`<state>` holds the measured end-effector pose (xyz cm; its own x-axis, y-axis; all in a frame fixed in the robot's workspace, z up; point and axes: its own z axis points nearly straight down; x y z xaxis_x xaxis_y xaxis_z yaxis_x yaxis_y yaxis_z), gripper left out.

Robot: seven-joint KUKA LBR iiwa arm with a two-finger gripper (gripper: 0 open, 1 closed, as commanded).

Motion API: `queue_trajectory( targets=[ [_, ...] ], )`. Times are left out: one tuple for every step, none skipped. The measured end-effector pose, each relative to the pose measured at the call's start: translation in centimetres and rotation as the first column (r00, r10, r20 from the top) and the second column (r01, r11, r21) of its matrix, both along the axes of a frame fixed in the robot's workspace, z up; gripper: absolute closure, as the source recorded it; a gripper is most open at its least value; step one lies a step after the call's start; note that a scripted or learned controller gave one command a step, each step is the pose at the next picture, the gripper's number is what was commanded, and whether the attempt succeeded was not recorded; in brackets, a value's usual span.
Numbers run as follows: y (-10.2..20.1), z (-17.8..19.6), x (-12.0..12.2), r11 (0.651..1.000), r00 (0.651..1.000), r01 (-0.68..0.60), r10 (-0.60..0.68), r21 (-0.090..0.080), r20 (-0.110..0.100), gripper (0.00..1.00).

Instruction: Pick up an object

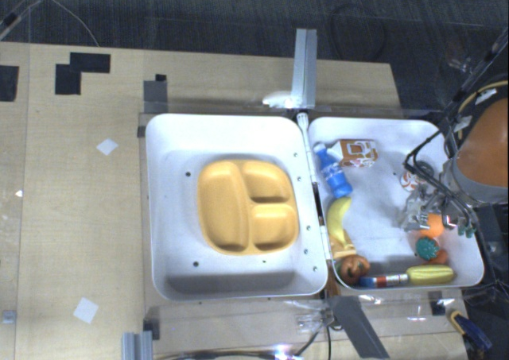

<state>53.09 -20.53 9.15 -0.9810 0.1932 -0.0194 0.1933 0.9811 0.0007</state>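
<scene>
Camera view, looking down at a slant on two shallow white bins set side by side on a pale wooden bench. Far right, inside the right bin (374, 124): gripper (421, 219), a tangle of grey metal and cables, lowered close to the bin's right wall; whether open or closed, cannot tell, and nothing clearly seen between its tips. Just beside and partly under it: small orange ball (433, 227), and touching that from below, a teal-green round object (427, 249). Above the gripper, running off the right edge: grey arm with its orange band (487, 148) and dark cables looping around the wrist. Along the bin's front wall: yellow oblong piece (430, 274), then a thin marker-like stick (383, 280) with red and blue sections, then a brown round item (352, 265) in the front left corner. Up the bin's left side: yellow banana (339, 222), upright along the wall, and above it a blue bottle (332, 174) lying tilted. Near the back wall: small brown and white packet (357, 152). Left bin (171, 191): yellow divided tray (245, 206), three compartments, sitting near the middle, well apart from the gripper. Behind the bins, where they meet: upright grey metal post (305, 68).
</scene>
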Motion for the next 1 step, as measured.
queue_trajectory(
  targets=[
    [-0.04,-0.14,-0.09,1.000,1.000,-0.001,0.001,-0.001,-0.003,0.00]
  ],
)
